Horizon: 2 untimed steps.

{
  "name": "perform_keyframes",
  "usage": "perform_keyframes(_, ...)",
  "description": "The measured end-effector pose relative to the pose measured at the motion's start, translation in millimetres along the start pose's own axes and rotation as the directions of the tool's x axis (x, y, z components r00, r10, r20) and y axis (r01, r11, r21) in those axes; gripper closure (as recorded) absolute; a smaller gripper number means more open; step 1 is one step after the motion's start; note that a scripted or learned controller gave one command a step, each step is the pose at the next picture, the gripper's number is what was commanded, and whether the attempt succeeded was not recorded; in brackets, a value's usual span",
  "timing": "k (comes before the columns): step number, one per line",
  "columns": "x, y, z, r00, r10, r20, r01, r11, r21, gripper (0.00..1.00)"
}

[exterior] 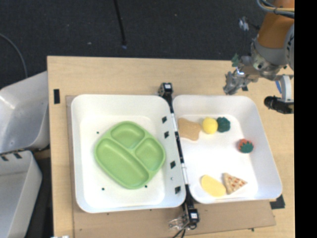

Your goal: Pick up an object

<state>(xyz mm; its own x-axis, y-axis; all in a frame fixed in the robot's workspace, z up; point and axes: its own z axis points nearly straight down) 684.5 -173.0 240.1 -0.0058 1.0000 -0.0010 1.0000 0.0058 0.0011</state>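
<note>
The gripper (237, 83) hangs at upper right, above the right bin's (257, 108) far rim; whether it is open, I cannot tell. Below lie 6 toy foods: yellow ball (210, 125), green piece (223, 124), pizza slice (233, 182).

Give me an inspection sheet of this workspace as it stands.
Surface: wooden bench bearing left bin and right bin, side by side.
Job's things: in the right bin, a cookie, yellow ball, green piece, red piece, yellow slice, pizza slice.
Clutter: green tray in the left bin.
Grippers: gripper above the right bin's far edge, holding nothing visible.
Cables: a black one on the floor behind the bench.
Surroundings: dark floor; white containers at left.
</note>
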Motion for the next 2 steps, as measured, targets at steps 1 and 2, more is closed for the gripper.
perform_keyframes(1,48,-14,-8,1.000,0.000,-0.002,0.000,1.000,0.006,1.00)
perform_keyframes(2,95,-32,-12,1.000,-0.001,-0.002,0.001,1.000,0.006,1.00)
